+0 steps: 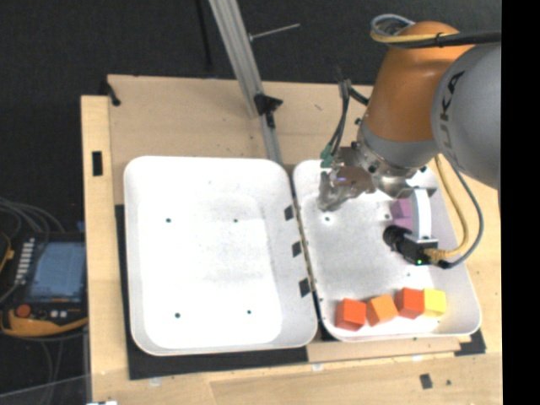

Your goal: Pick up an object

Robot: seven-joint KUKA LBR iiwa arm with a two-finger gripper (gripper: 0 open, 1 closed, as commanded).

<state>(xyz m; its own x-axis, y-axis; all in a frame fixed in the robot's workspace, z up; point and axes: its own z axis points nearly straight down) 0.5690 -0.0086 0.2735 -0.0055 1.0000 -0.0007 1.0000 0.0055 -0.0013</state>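
Observation:
My gripper hangs over the far left part of the right bin, near its rim. Nothing shows between its fingers. Along that bin's near edge lie a red-orange block, an orange block, a red block and a yellow block in a row. A purple block peeks out beside the wrist, partly hidden by the arm. All the blocks are well apart from the gripper.
The left bin sits beside the right one. A slanted metal pole rises behind the bins. A black cable plug hangs off the wrist over the right bin. A blue-screened device rests at far left.

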